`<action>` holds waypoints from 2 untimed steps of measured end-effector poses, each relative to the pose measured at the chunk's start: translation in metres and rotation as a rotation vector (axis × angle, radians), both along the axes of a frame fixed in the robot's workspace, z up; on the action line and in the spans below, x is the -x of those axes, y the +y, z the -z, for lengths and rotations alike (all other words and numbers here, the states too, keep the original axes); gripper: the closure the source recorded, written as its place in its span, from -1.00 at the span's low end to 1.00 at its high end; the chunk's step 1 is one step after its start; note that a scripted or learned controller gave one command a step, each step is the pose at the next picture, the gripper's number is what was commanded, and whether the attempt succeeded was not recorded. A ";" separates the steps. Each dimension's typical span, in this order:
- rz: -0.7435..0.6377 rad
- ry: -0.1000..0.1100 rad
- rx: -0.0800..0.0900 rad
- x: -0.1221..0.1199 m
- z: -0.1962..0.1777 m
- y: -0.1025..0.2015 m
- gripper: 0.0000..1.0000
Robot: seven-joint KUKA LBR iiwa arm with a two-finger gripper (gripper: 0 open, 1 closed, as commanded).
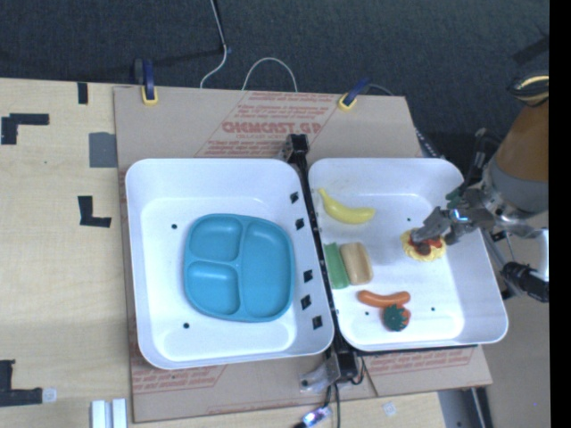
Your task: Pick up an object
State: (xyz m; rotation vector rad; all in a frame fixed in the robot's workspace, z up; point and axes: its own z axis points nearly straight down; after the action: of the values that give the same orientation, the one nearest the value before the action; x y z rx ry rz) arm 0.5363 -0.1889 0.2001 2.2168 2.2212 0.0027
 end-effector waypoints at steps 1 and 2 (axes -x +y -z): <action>0.000 0.003 -0.001 -0.001 -0.020 0.001 1.00; -0.006 0.004 -0.004 -0.004 -0.028 0.062 1.00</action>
State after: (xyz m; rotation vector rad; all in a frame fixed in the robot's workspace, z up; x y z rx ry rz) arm 0.5402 -0.1266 0.2277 2.2144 2.2315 0.0022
